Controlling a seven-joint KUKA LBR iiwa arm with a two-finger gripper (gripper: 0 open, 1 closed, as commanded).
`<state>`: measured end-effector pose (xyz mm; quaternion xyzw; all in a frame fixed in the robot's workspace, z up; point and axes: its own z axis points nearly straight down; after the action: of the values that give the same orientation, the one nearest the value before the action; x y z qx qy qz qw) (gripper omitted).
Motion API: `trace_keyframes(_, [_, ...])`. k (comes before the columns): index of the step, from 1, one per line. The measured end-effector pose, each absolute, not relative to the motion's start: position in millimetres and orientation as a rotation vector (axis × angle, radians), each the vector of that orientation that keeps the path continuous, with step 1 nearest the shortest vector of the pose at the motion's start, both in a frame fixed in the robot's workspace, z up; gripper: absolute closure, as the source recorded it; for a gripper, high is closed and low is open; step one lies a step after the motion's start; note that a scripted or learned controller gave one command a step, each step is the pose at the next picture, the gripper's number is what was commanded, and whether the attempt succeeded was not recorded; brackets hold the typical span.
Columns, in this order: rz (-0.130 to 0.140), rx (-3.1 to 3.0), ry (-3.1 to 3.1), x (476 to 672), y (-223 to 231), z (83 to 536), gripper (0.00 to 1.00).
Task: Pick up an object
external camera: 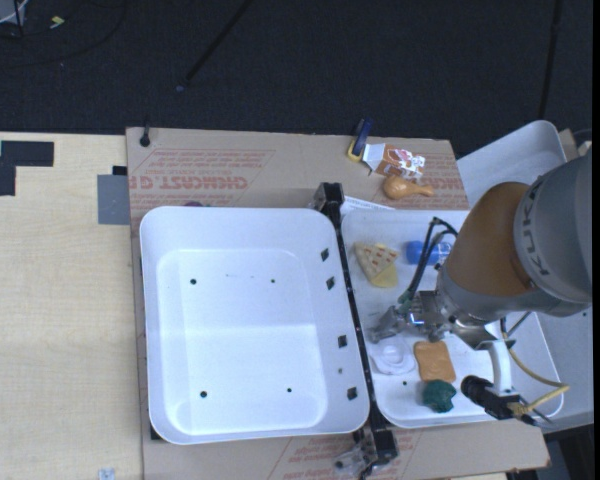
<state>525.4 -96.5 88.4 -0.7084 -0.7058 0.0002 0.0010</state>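
Two white bins were seen side by side on a sheet of brown cardboard point(280, 163). The left bin point(242, 323) was the big one in the middle of the view. The right bin point(500, 408) was partly hidden by the grey arm point(560, 233), which reached in from the right with its orange band point(492, 243) above the wrist.

The gripper point(398, 323) was seen low inside the right bin, near the wall between the two bins. It could not be told how its jaws stood, because the metal parts were small and blurred. Nothing was seen held by it.

A few small things were seen in the right bin. A yellow wedge like a piece of cheese point(377, 263) lay near the back, just above the gripper. A blue thing point(425, 252) lay beside it, partly hidden by the arm. An orange block point(435, 360) lay near the front, just to the right of the gripper. A dark green lump point(439, 396) lay just below the orange block, close to the front wall. A pale round thing point(389, 359) lay just under the gripper.

An orange toy point(405, 187) and a small red and white packet point(405, 159) were seen on the cardboard behind the right bin.
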Motion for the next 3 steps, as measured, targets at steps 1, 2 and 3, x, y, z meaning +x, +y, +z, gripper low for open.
trace_keyframes(1, [-0.002, -2.228, -2.209, 527.3, -97.8, 98.4, 1.0])
trace_keyframes(2, [0.001, -2.223, -2.218, 536.0, -103.0, 88.1, 1.0])
trace_keyframes(3, [-0.003, -2.221, -2.224, 584.8, -91.8, 88.6, 1.0])
